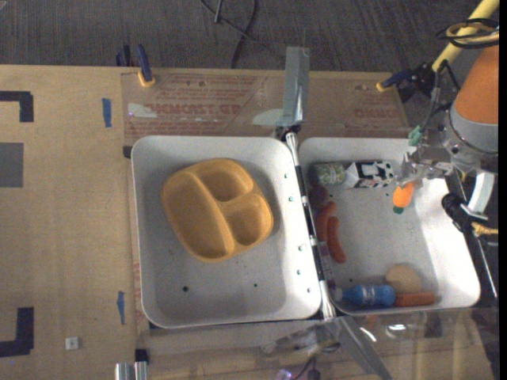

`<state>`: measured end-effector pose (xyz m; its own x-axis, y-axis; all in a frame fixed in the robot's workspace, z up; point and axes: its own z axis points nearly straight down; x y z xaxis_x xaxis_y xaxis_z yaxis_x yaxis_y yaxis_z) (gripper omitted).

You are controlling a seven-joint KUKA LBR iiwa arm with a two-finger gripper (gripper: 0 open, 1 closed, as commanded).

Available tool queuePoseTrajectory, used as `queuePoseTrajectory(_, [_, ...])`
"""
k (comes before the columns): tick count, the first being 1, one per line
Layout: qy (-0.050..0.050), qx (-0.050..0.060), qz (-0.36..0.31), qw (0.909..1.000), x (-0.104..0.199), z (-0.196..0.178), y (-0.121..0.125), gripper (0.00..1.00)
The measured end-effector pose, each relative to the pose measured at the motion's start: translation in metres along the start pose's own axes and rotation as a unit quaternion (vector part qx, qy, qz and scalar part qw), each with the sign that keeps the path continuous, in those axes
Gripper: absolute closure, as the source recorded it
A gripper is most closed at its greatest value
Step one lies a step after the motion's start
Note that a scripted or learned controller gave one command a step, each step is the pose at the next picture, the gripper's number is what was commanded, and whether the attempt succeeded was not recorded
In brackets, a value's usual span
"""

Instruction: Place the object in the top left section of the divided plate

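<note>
We see the end effector (pixel 409 176) over the right bin (pixel 455 279), its fingers clamped on a small orange carrot (pixel 402 197) that hangs above the bin floor. The yellow divided plate (pixel 216 208) lies in the left bin (pixel 158 291), well apart from the carrot.

right bin (pixel 444 291) | carton (pixel 360 173) by far wall | two sausages (pixel 331 229) left | blue bottle (pixel 368 295), potato (pixel 404 278) near edge

Arm (pixel 479 93) cut off at right edge; claw (pixel 412 172) fingers too small to read.
</note>
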<state>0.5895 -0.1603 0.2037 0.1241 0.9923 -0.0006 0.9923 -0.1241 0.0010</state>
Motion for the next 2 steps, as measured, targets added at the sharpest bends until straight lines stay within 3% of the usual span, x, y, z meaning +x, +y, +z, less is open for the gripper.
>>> queuePoseTrajectory(1, [0.0,-0.001,-0.126,0.992,0.06,-0.008,0.017,1.0])
queuePoseTrajectory(2, [0.0,-0.001,-0.226,0.974,0.142,0.009,0.02,1.0])
